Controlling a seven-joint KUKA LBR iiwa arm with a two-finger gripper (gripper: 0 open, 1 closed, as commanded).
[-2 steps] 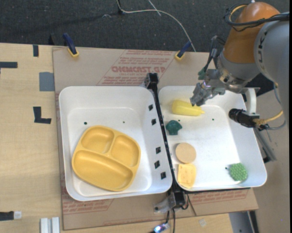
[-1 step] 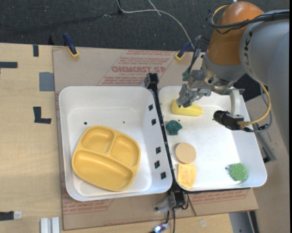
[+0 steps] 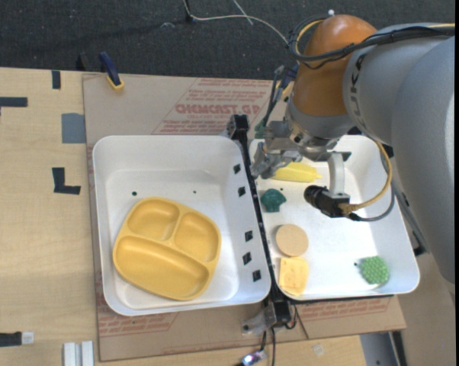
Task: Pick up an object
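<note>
My gripper (image 3: 269,161) hangs low over the back left corner of the right bin (image 3: 393,239), close to the divider between the bins. Just right of it lies a yellow banana-shaped piece (image 3: 296,173). A small dark green object (image 3: 272,199) sits directly in front of the gripper, apart from it. Further forward are a round tan disc (image 3: 292,240) and a yellow wedge-like slice (image 3: 293,274). A bumpy light green object (image 3: 373,269) rests near the bin's front right corner. I see nothing held in the gripper.
The left bin (image 3: 111,166) holds a yellow divided plate (image 3: 167,247). The grey arm with its orange band (image 3: 329,59) covers the right bin's back right part. A black cable fitting (image 3: 323,199) hangs beside the banana piece. Brown cardboard (image 3: 176,105) underlies both bins.
</note>
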